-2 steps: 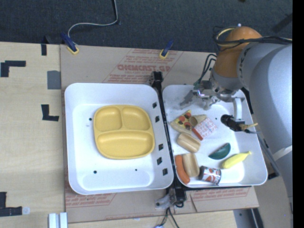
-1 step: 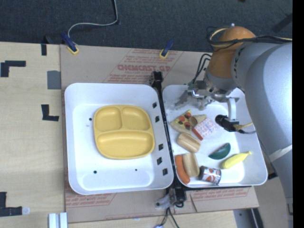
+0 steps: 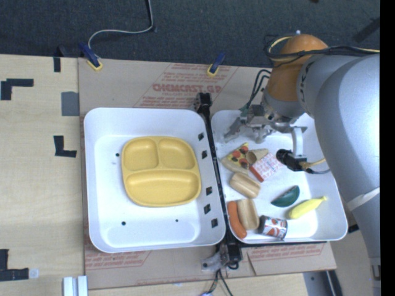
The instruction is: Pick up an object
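Gripper (image 3: 250, 130) fingertips indistinct, perhaps apart.

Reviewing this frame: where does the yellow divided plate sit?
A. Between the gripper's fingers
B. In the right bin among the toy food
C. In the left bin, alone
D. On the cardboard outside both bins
C. The yellow divided plate lies flat in the left bin, while the toy food such as the banana and hot dog is in the right bin.
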### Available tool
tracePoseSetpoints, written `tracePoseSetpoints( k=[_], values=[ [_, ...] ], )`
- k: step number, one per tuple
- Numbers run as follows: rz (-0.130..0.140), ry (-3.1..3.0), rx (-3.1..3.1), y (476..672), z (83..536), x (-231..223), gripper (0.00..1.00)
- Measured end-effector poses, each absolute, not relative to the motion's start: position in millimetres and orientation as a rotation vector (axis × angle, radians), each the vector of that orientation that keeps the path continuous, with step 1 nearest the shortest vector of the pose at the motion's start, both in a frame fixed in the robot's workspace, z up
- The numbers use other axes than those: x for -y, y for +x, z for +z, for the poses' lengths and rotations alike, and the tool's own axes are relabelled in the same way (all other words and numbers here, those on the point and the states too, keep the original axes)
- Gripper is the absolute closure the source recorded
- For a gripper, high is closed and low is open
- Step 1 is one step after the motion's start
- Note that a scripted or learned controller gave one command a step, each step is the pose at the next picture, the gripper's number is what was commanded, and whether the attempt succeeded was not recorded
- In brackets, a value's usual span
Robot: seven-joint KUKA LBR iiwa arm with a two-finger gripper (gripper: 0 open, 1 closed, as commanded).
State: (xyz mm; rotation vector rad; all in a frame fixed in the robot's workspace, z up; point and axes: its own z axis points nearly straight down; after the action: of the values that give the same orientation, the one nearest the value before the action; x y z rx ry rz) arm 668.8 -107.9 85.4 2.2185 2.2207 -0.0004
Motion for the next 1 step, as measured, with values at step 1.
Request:
tracePoseSetpoints(
  k=[1],
  values=[
    [0.0, 2.218, -2.222, 668.9, 85.4, 108.7, 0.0]
  ],
)
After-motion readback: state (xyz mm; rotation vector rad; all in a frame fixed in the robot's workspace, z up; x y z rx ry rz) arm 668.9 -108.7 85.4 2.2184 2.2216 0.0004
